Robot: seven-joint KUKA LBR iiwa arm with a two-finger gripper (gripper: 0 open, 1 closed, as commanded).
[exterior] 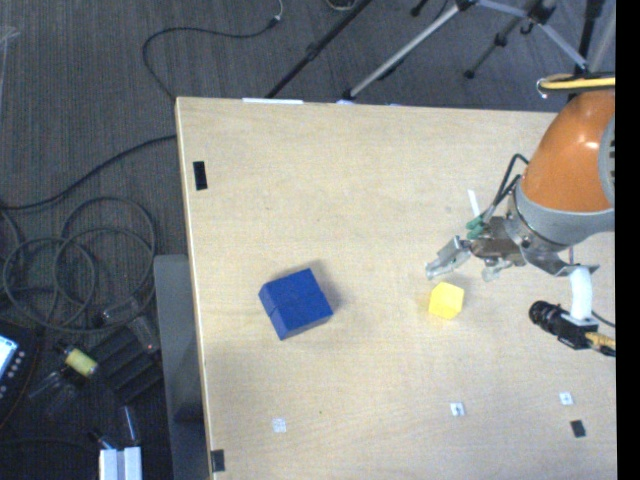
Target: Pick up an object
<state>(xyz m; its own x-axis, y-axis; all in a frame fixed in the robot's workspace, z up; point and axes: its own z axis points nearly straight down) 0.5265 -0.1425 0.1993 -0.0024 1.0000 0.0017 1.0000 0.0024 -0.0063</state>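
Gripper (450,258), its two metal fingers spread apart and holding nothing, hangs just above the small yellow cube (446,301) on the pale wooden bench top (350,168), seemingly lining up to grasp it; a larger blue block (296,303) lies well apart.

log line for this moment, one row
arm: reaching in from right | gripper: above and just left of yellow cube, not touching | blue block: further left on bench | nothing held

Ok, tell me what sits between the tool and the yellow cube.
Nothing visible. The tool is just above the yellow cube in the picture, with bare wooden surface between them. The blue block lies well off to the left.
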